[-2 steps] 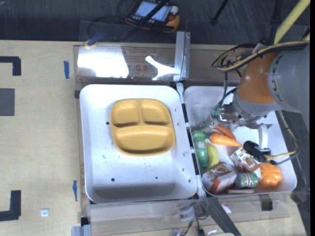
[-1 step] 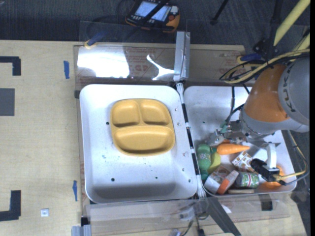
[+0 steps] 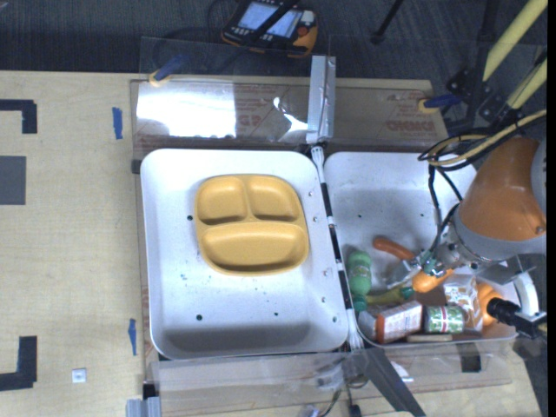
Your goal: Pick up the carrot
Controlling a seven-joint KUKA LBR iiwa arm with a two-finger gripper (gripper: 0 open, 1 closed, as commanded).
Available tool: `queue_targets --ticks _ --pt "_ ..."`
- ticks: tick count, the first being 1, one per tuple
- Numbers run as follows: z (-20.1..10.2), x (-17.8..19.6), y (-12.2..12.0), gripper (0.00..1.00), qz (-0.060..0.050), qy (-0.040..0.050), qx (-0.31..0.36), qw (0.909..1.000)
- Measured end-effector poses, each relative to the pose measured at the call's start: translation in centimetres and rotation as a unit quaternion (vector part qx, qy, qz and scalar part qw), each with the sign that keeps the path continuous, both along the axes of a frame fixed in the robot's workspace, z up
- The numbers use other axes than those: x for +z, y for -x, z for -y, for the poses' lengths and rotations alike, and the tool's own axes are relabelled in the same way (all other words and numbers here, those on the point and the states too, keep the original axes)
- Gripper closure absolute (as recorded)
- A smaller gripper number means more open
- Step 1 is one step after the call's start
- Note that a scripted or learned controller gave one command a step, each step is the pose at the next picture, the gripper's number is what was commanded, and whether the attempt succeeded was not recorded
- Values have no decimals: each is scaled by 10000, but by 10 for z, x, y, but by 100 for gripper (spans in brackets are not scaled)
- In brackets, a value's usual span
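Two white bins side by side, with the right bin (image 3: 382, 189) as landmark. The arm (image 3: 504, 198) — grey, orange-banded — reaches over this bin's right half, its gripper (image 3: 432, 266) lowered among the clutter near the bin's front; whether it is released or clenched cannot be told. The carrot (image 3: 393, 249) lies tilted on the bin floor just left of the gripper. A green bottle (image 3: 358, 272) stands against the bin's left wall, and a red-labelled bottle (image 3: 400, 321) lies at its front edge. Left of the landmark, the left bin (image 3: 174, 259) holds a yellow divided tray (image 3: 252, 222).
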State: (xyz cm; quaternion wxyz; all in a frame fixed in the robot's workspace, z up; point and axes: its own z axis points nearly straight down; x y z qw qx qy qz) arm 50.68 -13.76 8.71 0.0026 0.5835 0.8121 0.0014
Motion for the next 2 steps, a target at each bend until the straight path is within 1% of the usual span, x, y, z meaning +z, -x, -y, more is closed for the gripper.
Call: queue_targets --ticks 1,2 --pt "0 12 -2 100 40 7 -8 10000" --pt "0 12 -2 0 38 7 -5 10000"
